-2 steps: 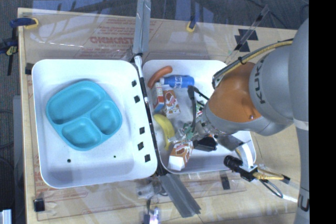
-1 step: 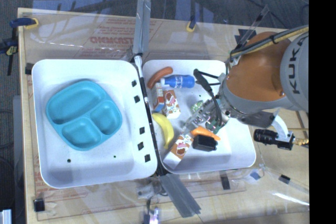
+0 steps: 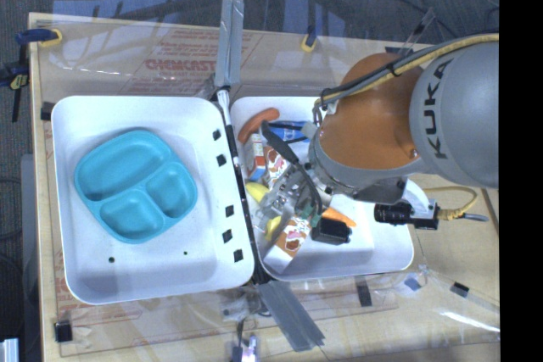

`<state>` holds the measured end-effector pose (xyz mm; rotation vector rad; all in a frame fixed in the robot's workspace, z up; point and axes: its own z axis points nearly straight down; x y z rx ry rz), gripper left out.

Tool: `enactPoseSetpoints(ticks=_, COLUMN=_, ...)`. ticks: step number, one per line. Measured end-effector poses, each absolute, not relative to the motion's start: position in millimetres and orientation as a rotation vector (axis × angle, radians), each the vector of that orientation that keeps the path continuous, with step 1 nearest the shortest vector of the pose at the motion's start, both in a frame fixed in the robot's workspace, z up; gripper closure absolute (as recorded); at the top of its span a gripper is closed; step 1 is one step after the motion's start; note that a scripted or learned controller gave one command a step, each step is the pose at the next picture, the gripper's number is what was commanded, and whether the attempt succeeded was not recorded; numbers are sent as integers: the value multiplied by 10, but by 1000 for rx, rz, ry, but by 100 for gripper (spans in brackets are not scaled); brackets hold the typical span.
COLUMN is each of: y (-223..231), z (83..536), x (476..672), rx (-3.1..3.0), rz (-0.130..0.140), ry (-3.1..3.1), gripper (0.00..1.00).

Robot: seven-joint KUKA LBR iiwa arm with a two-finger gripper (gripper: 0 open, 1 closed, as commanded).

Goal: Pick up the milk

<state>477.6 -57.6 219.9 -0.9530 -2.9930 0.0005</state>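
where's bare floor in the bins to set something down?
Left bin: bare floor all around the blue divided plate, widest along the near edge and right wall. Right bin: crowded under the arm with piled items; one bare strip at its near-right corner.

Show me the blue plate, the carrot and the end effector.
Blue plate (image 3: 136,185), camera view, middle where its dividers meet.
Carrot (image 3: 338,217), camera view, middle of its orange body.
End effector (image 3: 293,192), camera view, metal tip over the clutter.

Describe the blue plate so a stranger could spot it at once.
Two white bins sit side by side; look in the left bin, away from the arm. The blue plate lies flat on its floor, alone there. It is bright turquoise, with three compartments, unlike the small jumbled items in the right bin.
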Motion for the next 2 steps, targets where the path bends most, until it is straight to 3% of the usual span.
enactPoseSetpoints(ticks=1, y=-560, z=1912, x=4766, rx=-632, rz=1, ry=-3075, gripper=100)
enactPoseSetpoints(ticks=2, y=-1198, z=2177, x=4772, rx=-490, rz=1, ry=-3104, gripper=100)
